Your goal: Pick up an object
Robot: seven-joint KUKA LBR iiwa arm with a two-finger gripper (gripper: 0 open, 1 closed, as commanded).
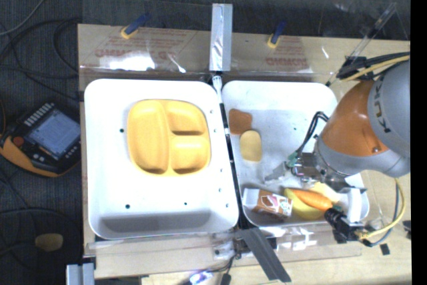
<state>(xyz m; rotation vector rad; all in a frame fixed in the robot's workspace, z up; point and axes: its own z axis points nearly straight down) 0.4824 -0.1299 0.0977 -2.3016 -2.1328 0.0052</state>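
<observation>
The right bin (280, 100) holds several objects. A brown square piece (240, 121) lies at its upper left, and a pale yellow rounded piece (251, 145) sits just below it. Along the front wall lie a brown labelled packet (269, 203), a yellow banana (299, 210) and an orange carrot (315, 199). My gripper (291, 168) is low in the right bin, just above the carrot and banana and to the right of the pale yellow piece. The wrist hides much of it.
The left bin (107, 203) holds a yellow divided tray (167, 135). The grey and orange arm (363, 127) covers the right bin's right side. A metal strip (221, 37) stands behind the bins. A handheld controller (41, 138) lies off the bench at left.
</observation>
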